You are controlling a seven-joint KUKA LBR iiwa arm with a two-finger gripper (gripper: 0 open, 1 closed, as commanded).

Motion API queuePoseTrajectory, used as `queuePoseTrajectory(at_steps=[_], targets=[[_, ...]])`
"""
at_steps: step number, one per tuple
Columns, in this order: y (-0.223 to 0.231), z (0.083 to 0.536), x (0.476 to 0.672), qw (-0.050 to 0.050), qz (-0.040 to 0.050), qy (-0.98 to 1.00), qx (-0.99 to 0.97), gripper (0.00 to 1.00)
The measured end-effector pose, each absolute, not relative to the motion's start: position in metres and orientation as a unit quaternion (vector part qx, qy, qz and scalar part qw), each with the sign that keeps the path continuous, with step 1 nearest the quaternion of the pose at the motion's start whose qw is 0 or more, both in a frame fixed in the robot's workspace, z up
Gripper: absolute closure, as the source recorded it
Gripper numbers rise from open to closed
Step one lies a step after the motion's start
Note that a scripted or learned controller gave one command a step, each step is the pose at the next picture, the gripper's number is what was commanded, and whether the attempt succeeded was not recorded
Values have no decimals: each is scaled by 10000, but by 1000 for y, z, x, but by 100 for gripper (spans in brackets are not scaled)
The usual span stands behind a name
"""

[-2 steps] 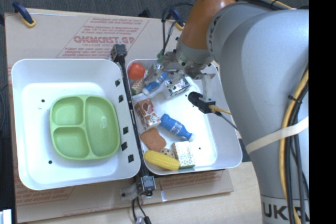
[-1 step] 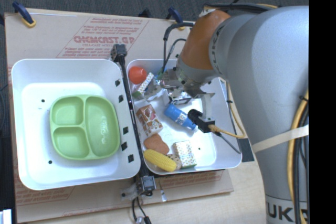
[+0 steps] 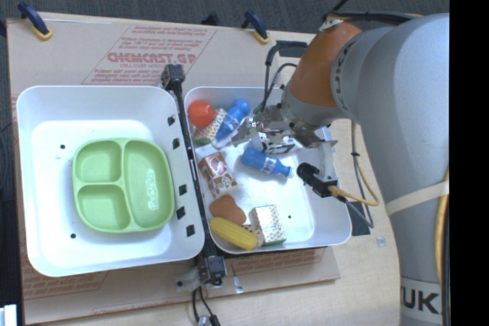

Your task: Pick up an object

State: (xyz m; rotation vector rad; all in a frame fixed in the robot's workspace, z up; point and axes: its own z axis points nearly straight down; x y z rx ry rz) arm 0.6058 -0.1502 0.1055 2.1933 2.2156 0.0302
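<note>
My gripper (image 3: 265, 135) hangs low in the right bin (image 3: 330, 219), below the orange band of the arm. Just left of it lies a blue-and-white bottle (image 3: 231, 121), tilted, and right below it a blue cylinder (image 3: 266, 163) on the bin floor. Whether the gripper touches either one is unclear. A red ball (image 3: 200, 113) sits in the bin's far left corner. Nearer the front are a printed snack packet (image 3: 217, 172), a brown oval piece (image 3: 227, 208), a yellow corn cob (image 3: 233, 234) and a small patterned box (image 3: 268, 225).
The left bin (image 3: 38, 164) holds a green divided plate (image 3: 122, 184). A black divider with clips (image 3: 183, 156) runs between the bins. The grey arm (image 3: 397, 118) covers the right side of the bench, and cables (image 3: 359, 187) hang by the right bin's rim.
</note>
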Motion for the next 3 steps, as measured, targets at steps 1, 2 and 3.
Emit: queuePoseTrajectory(at_steps=[1,2,3], targets=[[-124,104,659,53,-49,7099,7043,0],[-123,104,654,79,30,7096,7046,0],[-120,106,630,179,89,7100,7039,0]])
